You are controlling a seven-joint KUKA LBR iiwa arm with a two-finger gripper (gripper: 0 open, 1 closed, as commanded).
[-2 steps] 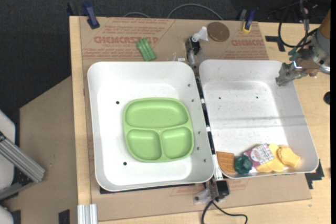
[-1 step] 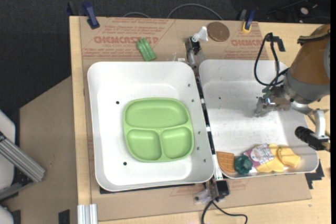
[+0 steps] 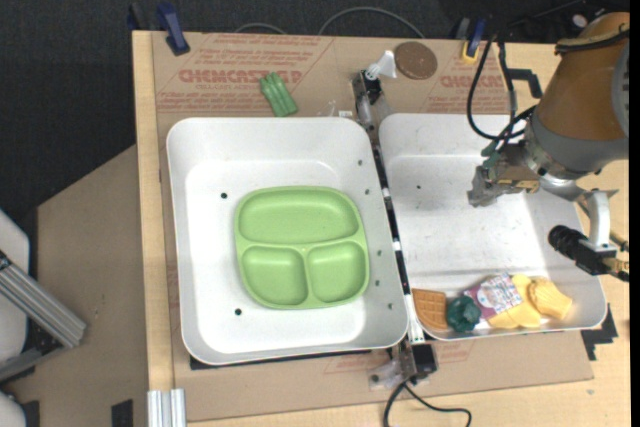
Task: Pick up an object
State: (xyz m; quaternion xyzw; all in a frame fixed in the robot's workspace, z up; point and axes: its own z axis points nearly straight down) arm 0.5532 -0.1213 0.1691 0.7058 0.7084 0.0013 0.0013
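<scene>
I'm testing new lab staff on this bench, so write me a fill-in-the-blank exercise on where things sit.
1. The divided tray in the left bin is ____ in colour.
2. That tray has ____ compartments.
3. The small objects are heaped along the right bin's ____ edge, the one closest to the camera.
4. The gripper hangs over the ____ bin.

Missing words: green; three; near; right

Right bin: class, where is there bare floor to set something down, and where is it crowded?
Bare floor runs across the right bin, between the claw and the toy pile. The near edge is crowded with that pile. In the left bin, only a margin surrounds the green divided plate.
</scene>
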